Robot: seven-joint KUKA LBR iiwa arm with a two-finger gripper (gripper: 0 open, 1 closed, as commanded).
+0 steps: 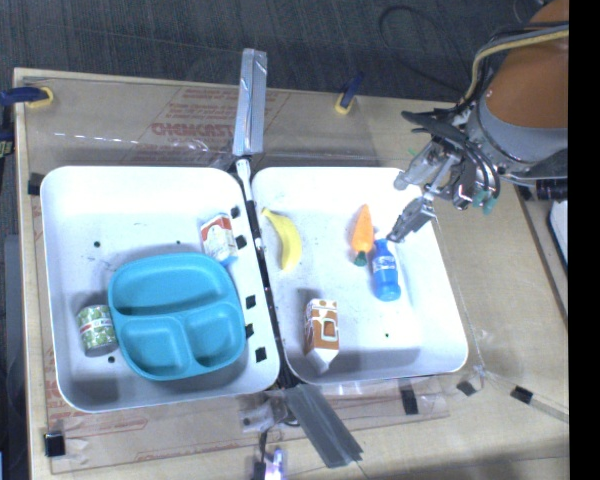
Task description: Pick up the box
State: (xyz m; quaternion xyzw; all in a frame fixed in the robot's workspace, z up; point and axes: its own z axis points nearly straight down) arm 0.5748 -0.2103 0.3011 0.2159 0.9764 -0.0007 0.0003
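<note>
I see the bench [100,108] carrying two white bins side by side, their inner rims meeting along a dark divider. The left bin [70,193] is mostly taken up by a blue sectioned tray [175,313] reaching close to its near and inner walls; a small can [96,329] sits just beside the tray near the outer wall, and a red-and-white carton [218,236] leans at the inner rim. The right bin [435,343] has more bare floor. The box [321,330], orange and white, stands in its near left part, with open floor to its right. A banana [284,239] lies close to the inner wall; a carrot [362,232] and blue bottle [385,273] lie touching, right of centre. My gripper [416,196] hangs over the bin's far right corner, fingers spread apart with nothing between them, well away from the box.
</note>
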